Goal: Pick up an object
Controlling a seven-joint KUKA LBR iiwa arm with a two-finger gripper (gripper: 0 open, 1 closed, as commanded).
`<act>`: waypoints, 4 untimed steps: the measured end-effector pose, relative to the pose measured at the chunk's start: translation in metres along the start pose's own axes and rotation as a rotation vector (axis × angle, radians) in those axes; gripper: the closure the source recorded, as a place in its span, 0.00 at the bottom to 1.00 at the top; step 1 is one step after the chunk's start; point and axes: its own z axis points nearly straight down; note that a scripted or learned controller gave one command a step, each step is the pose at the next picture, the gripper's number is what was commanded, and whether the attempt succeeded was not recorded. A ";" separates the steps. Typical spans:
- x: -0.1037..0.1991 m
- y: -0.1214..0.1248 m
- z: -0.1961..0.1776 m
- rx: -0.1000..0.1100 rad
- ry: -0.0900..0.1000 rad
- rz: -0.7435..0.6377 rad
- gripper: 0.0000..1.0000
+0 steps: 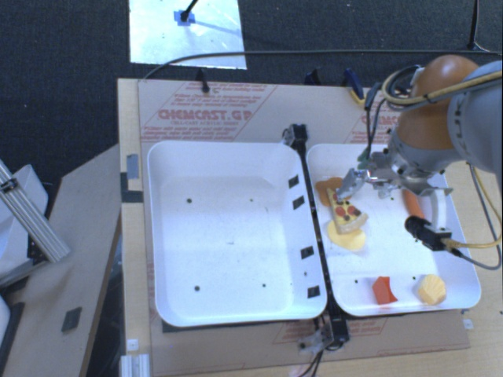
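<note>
Nothing lifted yet. Pincer (348,188) hovering at 12 o'clock of pizza (346,215), grip state impossible to tell; grasp and lift remaining.

You have two white bins (228,234), a yellow pizza slice (346,215) dotted red, a red block (383,290), an orange carrot (413,203), and a pale yellow shell-like piece (431,290)
</note>
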 end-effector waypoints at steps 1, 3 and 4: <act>0.001 -0.013 0.075 0.002 0.000 0.005 0.00; -0.060 0.024 0.071 -0.004 -0.002 0.007 0.00; -0.009 0.048 0.071 -0.004 0.001 -0.003 0.00</act>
